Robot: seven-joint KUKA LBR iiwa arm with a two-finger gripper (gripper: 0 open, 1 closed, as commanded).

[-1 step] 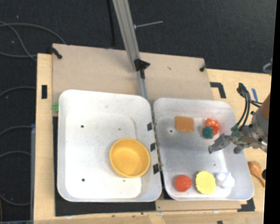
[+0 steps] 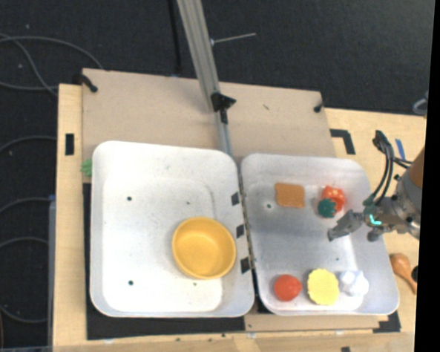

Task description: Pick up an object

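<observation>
Two white bins on the desk (image 2: pixel 298 117). Left bin (image 2: pixel 129 203): one yellow bowl (image 2: pixel 204 247). Right bin (image 2: pixel 302 176): one tan block (image 2: pixel 289 196), one orange-red piece (image 2: pixel 333 193) touching one green ball (image 2: pixel 326 208), one red ball (image 2: pixel 287 288), one yellow disc (image 2: pixel 322 287), one white lump (image 2: pixel 353 282). My end effector (image 2: pixel 345 227) hovers over the right bin, below the green ball; whether it is apart or together I cannot tell. No legible writing.

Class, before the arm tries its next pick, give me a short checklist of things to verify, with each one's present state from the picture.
1. Objects within the right bin: ok.
2. Gripper over that bin: ok.
3. Gripper free of any object: ok, nothing seen between its fingers.
4. Finger opening: cannot tell.
5. Nearest target, green ball, has clearance: not ok, it touches the orange-red object.
6. Yellow bowl out of the way, in the left bin: ok.
</observation>
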